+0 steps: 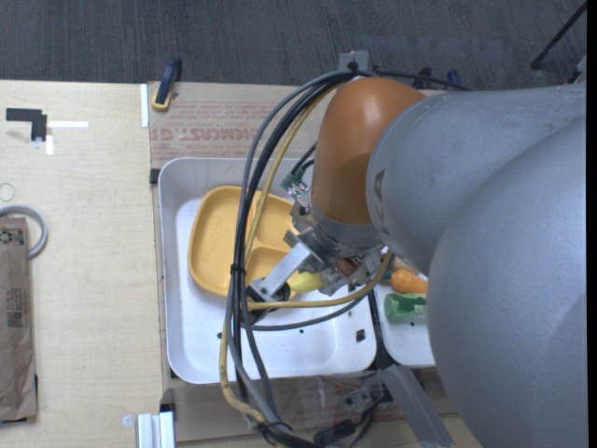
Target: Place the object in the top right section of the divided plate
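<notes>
Directly beneath gripper [270,287] — yellow divided plate [219,241], left bin [187,343]

One fixed camera looks down on the bench [75,250] from above, at a slant. Dark floor [233,17] runs across the top of the frame, so the view tilts toward the bench's far edge. The arm [466,231] enters from the right and sits close under the lens — it covers most of the right half. The left white bin [173,278] lies at centre, the right bin [410,343] barely visible at lower right.
</notes>
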